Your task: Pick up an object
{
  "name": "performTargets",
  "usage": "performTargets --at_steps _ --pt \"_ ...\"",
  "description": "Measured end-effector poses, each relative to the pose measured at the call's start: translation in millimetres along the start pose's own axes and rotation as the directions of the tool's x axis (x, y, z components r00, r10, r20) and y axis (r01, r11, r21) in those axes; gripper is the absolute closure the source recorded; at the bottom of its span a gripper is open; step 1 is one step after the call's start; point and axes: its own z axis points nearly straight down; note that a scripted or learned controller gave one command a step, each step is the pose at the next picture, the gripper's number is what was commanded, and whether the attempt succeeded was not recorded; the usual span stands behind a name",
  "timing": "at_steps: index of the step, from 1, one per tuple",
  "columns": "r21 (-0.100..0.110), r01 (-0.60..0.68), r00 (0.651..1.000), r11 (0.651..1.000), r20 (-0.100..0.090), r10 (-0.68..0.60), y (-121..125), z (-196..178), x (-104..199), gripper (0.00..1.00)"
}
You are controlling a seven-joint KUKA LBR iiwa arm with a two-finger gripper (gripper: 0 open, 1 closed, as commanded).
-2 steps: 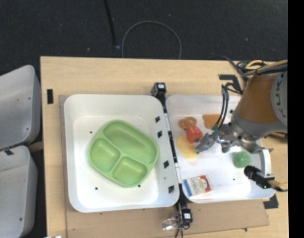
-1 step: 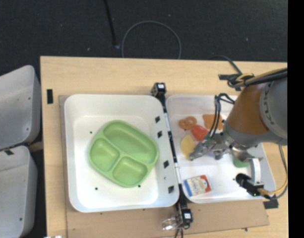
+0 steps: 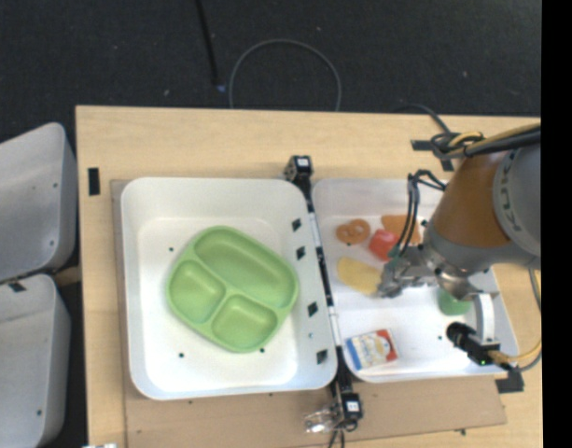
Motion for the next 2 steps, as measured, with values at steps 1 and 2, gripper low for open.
performTargets --at_steps 1,2 --pt "-0.004 0.001 1.0 1.0 0.002 -0.001 -5 -58 -8 1.0" --pt "-0.006 0.01 1.0 1.0 0.002 -0.01 -12 -116 -9 1.0"
